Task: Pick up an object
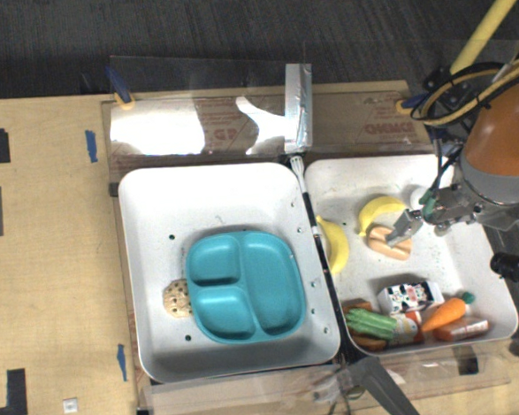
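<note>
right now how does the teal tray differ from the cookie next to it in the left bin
The teal tray is far larger than the cookie. The tray is a smooth, rounded rectangle split into three compartments; the cookie is a small round disc, tan with dark specks. The tray sits in the middle of the left bin, while the cookie lies at the tray's left edge, partly tucked against it. Both rest on the floor of the same bin.
</note>
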`<state>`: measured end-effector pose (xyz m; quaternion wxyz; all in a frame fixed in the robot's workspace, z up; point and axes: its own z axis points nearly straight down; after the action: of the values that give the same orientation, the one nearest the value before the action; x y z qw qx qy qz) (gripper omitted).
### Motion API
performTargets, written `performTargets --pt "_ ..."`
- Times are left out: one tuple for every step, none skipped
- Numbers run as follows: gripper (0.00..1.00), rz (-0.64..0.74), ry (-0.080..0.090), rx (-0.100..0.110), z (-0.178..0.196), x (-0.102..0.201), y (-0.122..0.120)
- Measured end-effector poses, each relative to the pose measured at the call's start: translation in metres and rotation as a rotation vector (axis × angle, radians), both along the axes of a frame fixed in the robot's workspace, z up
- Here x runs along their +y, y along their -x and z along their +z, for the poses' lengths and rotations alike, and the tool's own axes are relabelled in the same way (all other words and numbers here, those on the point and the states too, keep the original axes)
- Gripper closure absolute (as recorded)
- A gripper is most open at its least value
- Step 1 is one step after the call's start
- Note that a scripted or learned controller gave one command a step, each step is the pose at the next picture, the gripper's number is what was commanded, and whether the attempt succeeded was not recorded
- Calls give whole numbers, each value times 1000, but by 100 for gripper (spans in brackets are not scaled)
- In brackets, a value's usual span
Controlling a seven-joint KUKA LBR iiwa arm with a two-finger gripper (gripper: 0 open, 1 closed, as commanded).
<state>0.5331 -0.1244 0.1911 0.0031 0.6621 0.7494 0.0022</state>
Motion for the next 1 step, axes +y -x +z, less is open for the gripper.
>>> performTargets --pt "0 62 1 0 -103 27 -54"
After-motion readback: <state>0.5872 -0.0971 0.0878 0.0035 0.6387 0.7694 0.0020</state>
